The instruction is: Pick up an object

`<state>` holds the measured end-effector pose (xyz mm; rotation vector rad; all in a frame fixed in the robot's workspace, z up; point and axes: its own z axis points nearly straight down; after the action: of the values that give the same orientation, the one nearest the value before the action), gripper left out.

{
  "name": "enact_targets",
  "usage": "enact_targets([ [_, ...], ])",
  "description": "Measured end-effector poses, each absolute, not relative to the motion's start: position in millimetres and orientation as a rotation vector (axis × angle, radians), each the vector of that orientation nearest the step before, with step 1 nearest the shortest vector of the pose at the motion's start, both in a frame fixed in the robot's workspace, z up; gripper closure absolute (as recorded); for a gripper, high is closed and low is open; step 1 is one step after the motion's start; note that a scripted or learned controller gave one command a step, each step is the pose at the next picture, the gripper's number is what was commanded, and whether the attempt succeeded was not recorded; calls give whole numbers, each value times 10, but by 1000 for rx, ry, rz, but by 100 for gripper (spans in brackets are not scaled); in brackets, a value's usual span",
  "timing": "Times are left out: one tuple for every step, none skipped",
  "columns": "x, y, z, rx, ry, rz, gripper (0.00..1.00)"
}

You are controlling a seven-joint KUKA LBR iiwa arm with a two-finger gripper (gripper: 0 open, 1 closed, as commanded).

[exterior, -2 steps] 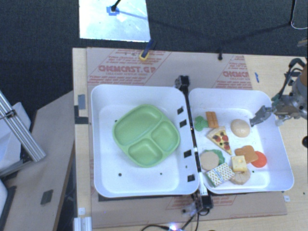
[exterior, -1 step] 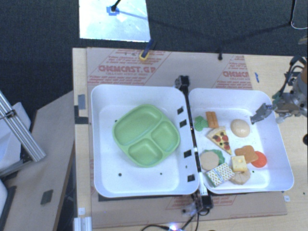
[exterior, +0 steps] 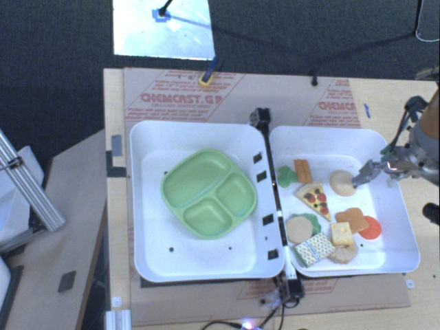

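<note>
The right bin [exterior: 392,205] holds several toy foods: a pizza slice [exterior: 315,199], an orange cracker [exterior: 303,170], a green piece [exterior: 286,177], a pale round bun [exterior: 342,182], a tan disc on a green leaf [exterior: 300,227], a cheese cube [exterior: 341,234], a red slice [exterior: 371,229] and a patterned packet [exterior: 315,248]. My gripper [exterior: 366,173] reaches in from the right edge, hanging just right of the bun above the bin. Nothing shows between its fingers.
The left bin [exterior: 148,184] holds a light green divided plate [exterior: 209,193]. Black clips line the divider [exterior: 268,184] between the bins. A shiny metal sheet [exterior: 163,19] lies beyond the bench. An aluminium rail [exterior: 27,184] stands at the left.
</note>
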<state>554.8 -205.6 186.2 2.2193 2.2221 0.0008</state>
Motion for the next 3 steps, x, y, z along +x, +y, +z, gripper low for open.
enact_targets([
  [5487,-2059,1273,2220,2223,0,0],
  [5496,-2056,837,2220,2222,1,0],
  [5502,-2061,952,2218,2220,3,100],
])
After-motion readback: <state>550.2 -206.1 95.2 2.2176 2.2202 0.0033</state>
